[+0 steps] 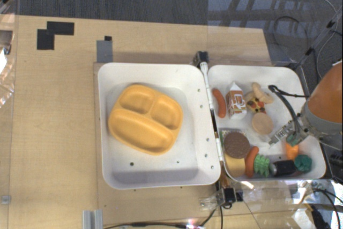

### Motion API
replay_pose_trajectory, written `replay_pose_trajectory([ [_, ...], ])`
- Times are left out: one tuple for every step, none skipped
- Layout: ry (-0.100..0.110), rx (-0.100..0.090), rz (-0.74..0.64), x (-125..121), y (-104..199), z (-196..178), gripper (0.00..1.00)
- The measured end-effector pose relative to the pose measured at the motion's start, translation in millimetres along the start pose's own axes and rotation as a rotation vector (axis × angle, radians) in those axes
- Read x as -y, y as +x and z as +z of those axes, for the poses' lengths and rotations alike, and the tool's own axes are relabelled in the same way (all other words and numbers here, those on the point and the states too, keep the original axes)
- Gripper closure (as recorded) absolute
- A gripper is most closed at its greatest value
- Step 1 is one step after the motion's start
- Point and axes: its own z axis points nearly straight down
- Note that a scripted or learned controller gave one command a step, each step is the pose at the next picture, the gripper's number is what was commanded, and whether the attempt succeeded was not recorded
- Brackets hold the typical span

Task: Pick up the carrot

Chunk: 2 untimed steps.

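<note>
One toy carrot, light and stiff, waits at the near end of the right bin.

Largest to smallest: the desk (53, 131) carries the right bin (292, 73); the arm (328, 102) hangs over that bin's right wall, its gripper (292, 134) low inside, whether open or closed I cannot tell. The carrot (255, 162) lies at the bin's near wall, beside a brown disc (236, 144); probably smooth plastic, best pinched across its orange body above the green top.
</note>
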Motion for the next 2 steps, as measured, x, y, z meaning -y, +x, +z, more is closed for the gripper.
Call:
replay_pose_trajectory([
  [0.001, -0.001, 0.0, 0.3, 0.2, 0.5, 0.0],
  [0.01, -0.004, -0.001, -1.0, 11.3, 12.4, 0.0],
])
